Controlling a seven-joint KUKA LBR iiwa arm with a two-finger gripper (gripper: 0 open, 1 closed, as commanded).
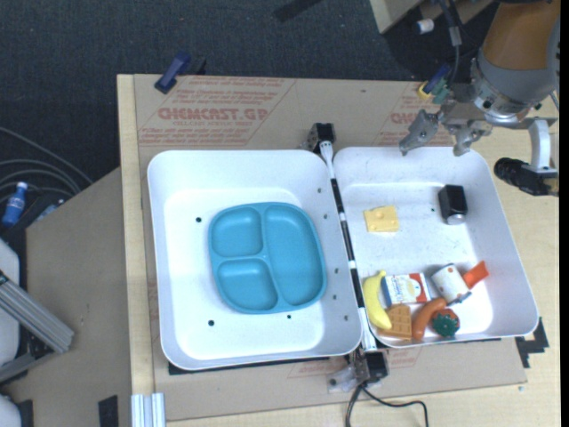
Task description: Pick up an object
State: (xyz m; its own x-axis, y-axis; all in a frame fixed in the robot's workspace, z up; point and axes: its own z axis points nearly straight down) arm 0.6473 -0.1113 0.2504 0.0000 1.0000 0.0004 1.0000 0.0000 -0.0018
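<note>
Your gripper [442, 136] is open wide and holds nothing, up over the far edge of the right bin [507, 238]. You are still at the start. Next, go down to the small black block [452, 203] just below it and squeeze.

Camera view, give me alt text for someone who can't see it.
A gripper, fingers spread, hovers over the far edge of the right bin, which holds a cheese slice, a black block and a pile of toy food. The left bin holds a blue divided plate.
</note>
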